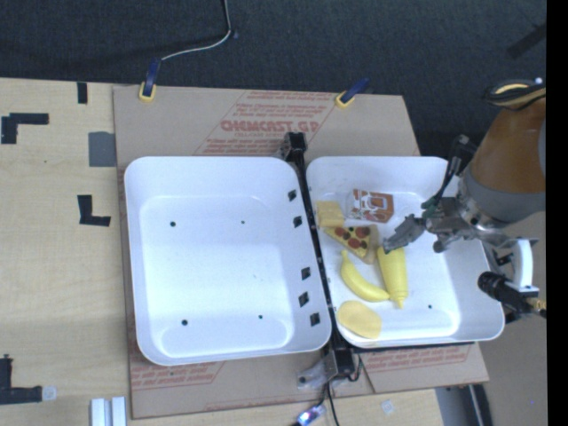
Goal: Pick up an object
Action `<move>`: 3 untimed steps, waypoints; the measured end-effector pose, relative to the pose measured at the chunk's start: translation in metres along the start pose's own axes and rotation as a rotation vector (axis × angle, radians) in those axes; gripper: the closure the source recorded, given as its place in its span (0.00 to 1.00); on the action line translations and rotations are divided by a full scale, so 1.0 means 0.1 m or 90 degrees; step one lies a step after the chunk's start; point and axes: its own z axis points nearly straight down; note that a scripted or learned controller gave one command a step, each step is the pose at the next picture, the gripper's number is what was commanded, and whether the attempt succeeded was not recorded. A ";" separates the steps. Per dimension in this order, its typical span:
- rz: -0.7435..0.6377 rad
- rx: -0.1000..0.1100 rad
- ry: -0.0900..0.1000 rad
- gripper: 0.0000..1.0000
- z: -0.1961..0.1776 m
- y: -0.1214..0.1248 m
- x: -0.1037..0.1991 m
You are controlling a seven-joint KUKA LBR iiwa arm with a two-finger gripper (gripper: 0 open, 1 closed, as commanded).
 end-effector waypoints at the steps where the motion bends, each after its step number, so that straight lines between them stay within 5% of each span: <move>1: 0.001 0.003 0.002 0.00 1.01 -0.14 0.32; 2: 0.001 -0.003 -0.001 1.00 0.86 -0.11 0.29; 3: -0.005 -0.005 0.001 1.00 0.12 0.27 1.06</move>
